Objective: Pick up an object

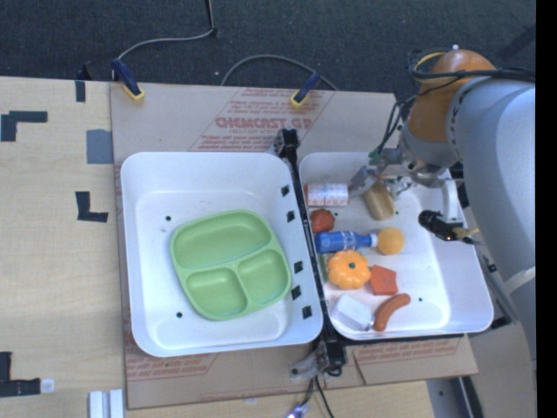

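Pincer (379, 184) over right bin's (470, 316) far part, just above a tan cylinder-like item (379, 202); can't tell its state. Nearby: small can (327, 193), blue bottle (345, 241), toy pumpkin (349, 269), sausage (391, 311). Green divided plate (230, 263) in left bin (144, 259).

The grey arm (500, 159) reaches in from the right, its thick link up and to the right of the end effector (379, 190). The orange band (439, 90) sits above the wrist, just up-right of the end effector. The end effector hangs low, pointing down and leftward from the wrist.
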Robot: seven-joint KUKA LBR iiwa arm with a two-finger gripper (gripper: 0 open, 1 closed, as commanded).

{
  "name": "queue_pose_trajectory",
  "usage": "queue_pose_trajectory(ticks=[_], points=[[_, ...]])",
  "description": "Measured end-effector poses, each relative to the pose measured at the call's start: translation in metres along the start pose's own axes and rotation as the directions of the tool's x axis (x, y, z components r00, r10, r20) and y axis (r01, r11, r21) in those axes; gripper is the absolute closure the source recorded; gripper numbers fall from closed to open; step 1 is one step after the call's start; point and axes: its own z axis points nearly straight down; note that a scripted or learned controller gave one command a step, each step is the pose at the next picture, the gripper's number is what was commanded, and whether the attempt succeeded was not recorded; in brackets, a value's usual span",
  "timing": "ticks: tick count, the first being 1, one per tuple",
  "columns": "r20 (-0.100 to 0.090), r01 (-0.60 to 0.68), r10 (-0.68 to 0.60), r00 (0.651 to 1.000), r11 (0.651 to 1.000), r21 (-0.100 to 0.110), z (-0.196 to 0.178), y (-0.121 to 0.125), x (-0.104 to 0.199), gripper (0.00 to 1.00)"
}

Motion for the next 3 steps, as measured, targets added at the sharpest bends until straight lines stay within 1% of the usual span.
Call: queue_pose_trajectory(ticks=[1, 2, 3], points=[[0.0, -0.001, 0.001, 1.0, 1.0, 0.001, -0.003, -0.094, -0.062, 0.0], [0.001, -0.001, 0.001, 1.0, 1.0, -0.004, -0.001, -0.122, -0.024, 0.0], [0.002, 0.0, 0.0, 1.0, 1.0, -0.008, -0.012, -0.12, -0.024, 1.0]])
